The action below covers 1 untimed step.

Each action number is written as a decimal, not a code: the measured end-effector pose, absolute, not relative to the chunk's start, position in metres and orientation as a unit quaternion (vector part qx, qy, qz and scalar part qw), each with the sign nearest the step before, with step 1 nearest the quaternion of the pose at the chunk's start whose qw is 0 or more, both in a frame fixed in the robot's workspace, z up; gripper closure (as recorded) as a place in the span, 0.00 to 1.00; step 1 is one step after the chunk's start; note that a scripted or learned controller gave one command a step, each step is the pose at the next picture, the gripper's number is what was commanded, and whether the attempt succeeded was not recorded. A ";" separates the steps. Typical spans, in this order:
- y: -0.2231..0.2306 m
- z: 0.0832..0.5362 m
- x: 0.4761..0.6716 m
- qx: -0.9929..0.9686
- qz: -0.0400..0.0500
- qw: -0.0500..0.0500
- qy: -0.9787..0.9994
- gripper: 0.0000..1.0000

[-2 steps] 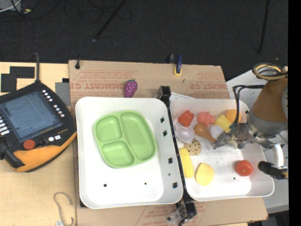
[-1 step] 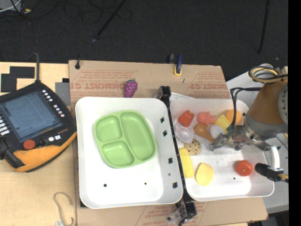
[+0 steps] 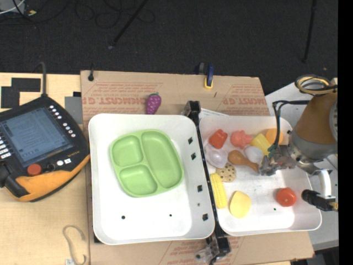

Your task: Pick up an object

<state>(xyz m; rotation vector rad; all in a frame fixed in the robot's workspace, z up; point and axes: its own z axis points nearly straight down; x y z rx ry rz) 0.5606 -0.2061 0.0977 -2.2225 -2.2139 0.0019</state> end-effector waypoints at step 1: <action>-0.205 0.161 0.561 -0.707 -0.001 -0.002 -0.707 1.00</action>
